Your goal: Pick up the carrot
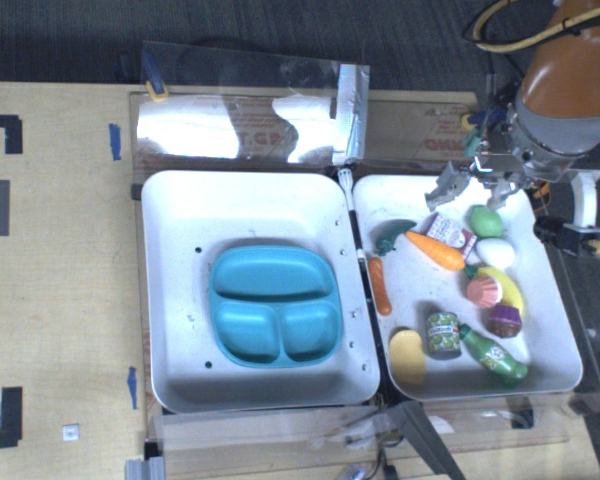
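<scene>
The carrot [436, 250] is orange with a dark green top and lies slanted in the upper left part of the right bin [560, 343]. Its green end points left toward the bin's wall. My gripper [473, 194] hangs over the top of the right bin, up and to the right of the carrot and apart from it. Its two fingers [446, 182] are spread open with nothing between them. The orange-banded wrist rises behind it at the upper right.
Around the carrot lie a red-and-white packet [448, 231], a green lime [487, 221], a white egg [496, 255], a sausage [379, 286], a green can [443, 333] and a green bottle [496, 358]. A blue divided tray [275, 303] sits in the left bin.
</scene>
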Robot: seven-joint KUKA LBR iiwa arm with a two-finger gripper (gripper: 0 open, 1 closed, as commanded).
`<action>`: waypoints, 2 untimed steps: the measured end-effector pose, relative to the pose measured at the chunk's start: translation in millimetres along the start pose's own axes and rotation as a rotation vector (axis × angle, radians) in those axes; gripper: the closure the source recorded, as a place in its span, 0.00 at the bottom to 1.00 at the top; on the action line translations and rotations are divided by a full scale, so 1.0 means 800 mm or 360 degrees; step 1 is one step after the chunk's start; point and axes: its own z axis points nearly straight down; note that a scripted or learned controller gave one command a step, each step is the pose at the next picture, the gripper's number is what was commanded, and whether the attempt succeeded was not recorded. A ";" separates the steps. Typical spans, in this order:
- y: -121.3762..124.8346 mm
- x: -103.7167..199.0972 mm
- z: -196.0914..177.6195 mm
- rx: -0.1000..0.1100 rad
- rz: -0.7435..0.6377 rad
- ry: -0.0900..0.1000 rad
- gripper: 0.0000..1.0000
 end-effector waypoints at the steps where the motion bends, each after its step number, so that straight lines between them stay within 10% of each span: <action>1: -0.008 -0.020 0.121 0.0006 -0.0232 0.0001 0.00; 2: 0.009 -0.057 0.204 -0.0029 -0.0121 -0.0007 0.00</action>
